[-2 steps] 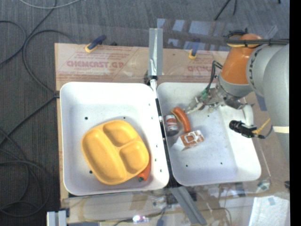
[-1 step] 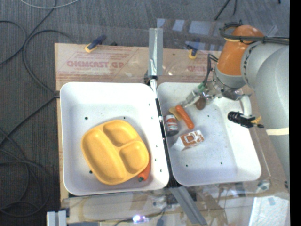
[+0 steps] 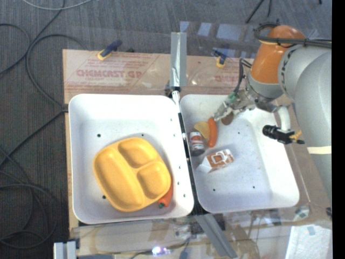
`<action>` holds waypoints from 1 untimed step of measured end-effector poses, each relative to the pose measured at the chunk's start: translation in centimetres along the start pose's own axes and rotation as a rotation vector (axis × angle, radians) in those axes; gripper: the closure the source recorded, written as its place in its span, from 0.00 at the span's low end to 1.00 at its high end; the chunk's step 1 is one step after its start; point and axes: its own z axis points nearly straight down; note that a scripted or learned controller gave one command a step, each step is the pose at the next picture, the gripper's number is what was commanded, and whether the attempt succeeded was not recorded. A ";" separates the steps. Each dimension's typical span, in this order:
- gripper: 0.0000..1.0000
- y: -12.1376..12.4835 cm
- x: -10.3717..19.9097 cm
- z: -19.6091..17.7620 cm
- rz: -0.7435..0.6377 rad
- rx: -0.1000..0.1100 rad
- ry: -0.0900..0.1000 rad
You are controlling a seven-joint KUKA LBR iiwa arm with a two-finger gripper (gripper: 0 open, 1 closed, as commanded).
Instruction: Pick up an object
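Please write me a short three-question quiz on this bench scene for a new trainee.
1. True or false: the yellow tray lies in the right bin.
2. Which item lies nearest the gripper? A) the hot dog B) the yellow tray C) the small carton
3. Fill in: the small can sits against the right bin's ____ wall, as the camera sees it.

Key: 1. False, it lies in the left bin. 2. A. 3. Left.
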 end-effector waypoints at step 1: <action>1.00 1.5 8.2 -8.5 -0.075 0.009 0.007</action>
